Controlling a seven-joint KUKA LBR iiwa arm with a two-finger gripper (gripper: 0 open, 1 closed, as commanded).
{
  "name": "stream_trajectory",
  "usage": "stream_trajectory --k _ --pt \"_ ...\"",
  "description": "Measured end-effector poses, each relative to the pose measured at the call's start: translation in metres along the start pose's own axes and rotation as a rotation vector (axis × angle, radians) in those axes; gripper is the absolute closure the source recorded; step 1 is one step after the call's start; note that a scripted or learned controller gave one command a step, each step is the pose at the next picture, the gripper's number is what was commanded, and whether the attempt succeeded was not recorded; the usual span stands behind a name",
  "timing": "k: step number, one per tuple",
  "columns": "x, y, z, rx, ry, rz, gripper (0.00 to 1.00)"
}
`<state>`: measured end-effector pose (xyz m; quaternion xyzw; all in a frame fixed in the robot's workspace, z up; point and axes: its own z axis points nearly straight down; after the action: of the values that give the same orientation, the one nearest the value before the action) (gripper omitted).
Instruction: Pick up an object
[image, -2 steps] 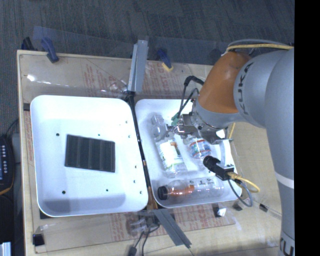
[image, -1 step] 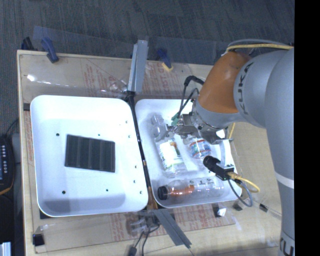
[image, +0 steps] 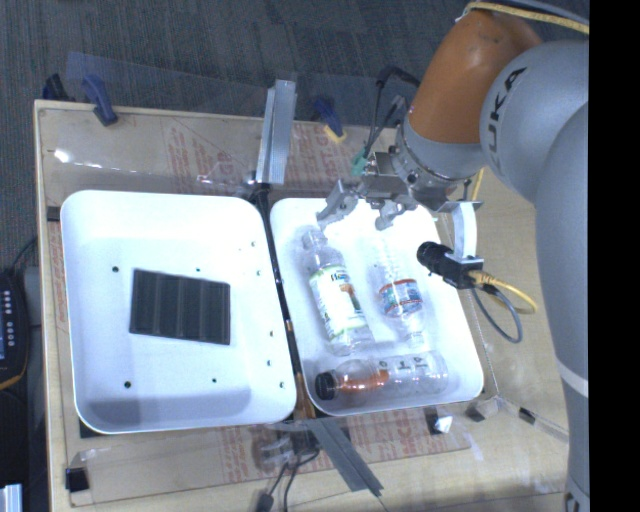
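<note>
Three clear plastic bottles lie in the right bin (image: 460, 330). One with a green and white label (image: 333, 292) lies lengthwise on the left. Another with a red and blue label (image: 400, 295) lies beside it. The third, with a black cap and orange label (image: 385, 378), lies crosswise along the near wall. My gripper (image: 365, 208) hangs over the bin's far end, just above the bottle tops. Its fingers (image: 337, 204) are spread apart with nothing between them.
The left bin (image: 90, 360) holds a flat dark ribbed rectangle (image: 181, 307). A metal divider (image: 274, 135) stands between the bins at the back. Blue clamps (image: 98, 97) hold the bench's far edge. A cable loops by the right bin's wall (image: 500, 300).
</note>
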<state>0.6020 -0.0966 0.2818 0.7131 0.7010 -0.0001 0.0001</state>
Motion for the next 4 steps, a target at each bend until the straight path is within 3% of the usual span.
stream_trajectory --k 1,2,3,4 --pt "-0.057 0.013 0.162 0.006 0.001 -0.086 0.00" --pt "-0.067 -0.018 0.190 0.003 0.001 -0.202 0.00" --pt "-0.068 -0.017 0.179 0.001 0.000 -0.205 1.00" --pt "-0.029 0.039 0.081 0.001 0.000 -0.239 1.00"
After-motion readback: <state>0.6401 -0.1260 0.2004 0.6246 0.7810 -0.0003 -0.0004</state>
